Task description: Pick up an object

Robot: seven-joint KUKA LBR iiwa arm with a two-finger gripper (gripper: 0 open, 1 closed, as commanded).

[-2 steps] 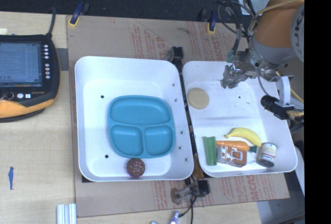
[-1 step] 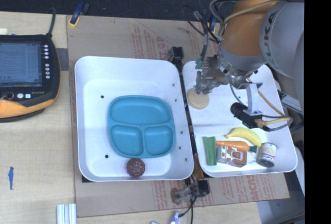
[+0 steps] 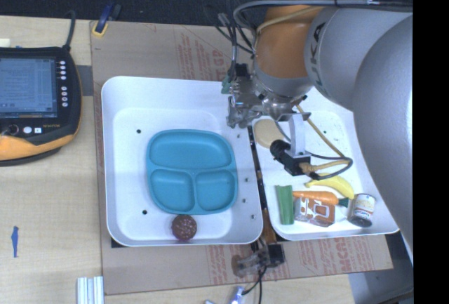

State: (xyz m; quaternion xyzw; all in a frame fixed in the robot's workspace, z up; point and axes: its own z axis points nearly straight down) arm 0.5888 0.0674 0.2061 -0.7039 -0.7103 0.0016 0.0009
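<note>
My gripper (image 3: 238, 115) hangs over the upper part of the divide between the two white bins, under the orange wrist band. Nothing can be seen held in it. In the left bin (image 3: 119, 155) lies a blue divided plate (image 3: 191, 170), with a round dark brown patty (image 3: 184, 227) just in front of it. The right bin (image 3: 337, 231) holds a tan oval piece (image 3: 266, 133) right beside the gripper. Further forward lie a green block (image 3: 283, 203), an orange carton (image 3: 319, 208), a banana (image 3: 334, 185) and a small can (image 3: 363, 210).
A teach pendant (image 3: 31, 102) with a lit screen lies on the bench at the far left. The bulky grey arm (image 3: 372, 85) covers the right bin's far right side. Cables and a connector (image 3: 256, 260) sit at the bins' front edge.
</note>
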